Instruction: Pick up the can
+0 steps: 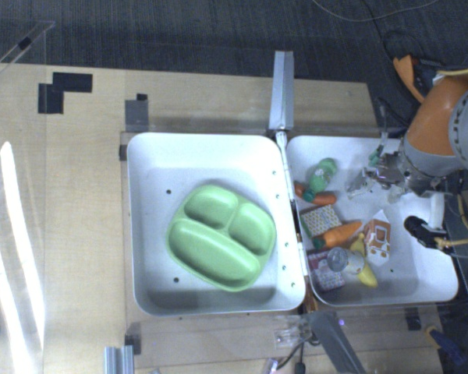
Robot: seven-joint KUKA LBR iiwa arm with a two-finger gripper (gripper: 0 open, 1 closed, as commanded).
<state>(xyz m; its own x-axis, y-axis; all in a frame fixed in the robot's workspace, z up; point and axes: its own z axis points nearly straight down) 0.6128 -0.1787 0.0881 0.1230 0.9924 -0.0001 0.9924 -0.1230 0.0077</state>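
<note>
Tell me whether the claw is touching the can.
Apart. The camera view shows the claw near the right bin's far side, while the can lies at the near left corner, with a carrot and other items between.

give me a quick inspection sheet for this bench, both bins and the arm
surface: pale wooden bench bearing two shallow white bins, left bin and right bin
job's things: small grey metal can lying near the right bin's front left corner, untouched
clutter: green three-compartment plastic plate in left bin; orange carrot, green bottle, yellow banana, small printed carton in right bin
grippers: end effector over the right bin's back, apart from the can
cables: thin black cable on the floor
surroundings: dark carpet
</note>
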